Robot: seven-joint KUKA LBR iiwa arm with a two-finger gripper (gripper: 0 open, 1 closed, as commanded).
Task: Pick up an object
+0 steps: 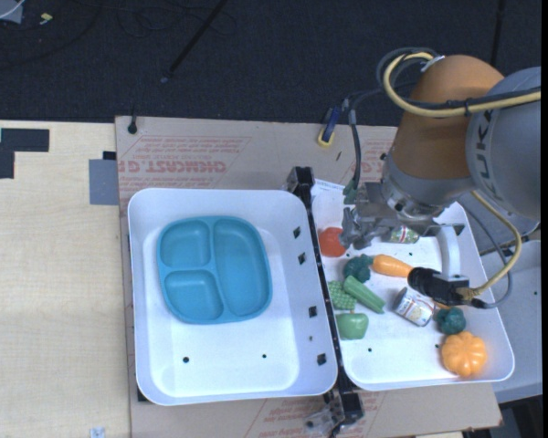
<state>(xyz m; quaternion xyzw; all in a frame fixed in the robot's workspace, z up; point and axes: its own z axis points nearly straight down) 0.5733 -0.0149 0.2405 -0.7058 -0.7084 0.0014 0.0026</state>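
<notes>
Camera view | gripper [356, 235] low in the right bin [493, 359], near the red toy [331, 241] | finger state: cannot tell | nothing lifted; grasp and lift remain

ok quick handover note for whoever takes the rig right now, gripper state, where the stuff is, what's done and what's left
Gripper: low in the right bin, by the red tomato; no object seen in it.
Right bin items: tomato, carrot, corn cob, green pepper, small can, pumpkin, two broccoli pieces.
Left bin: blue divided plate.
Done: arm has reached the pile.
Left: pick up an object; nothing is lifted yet.
</notes>
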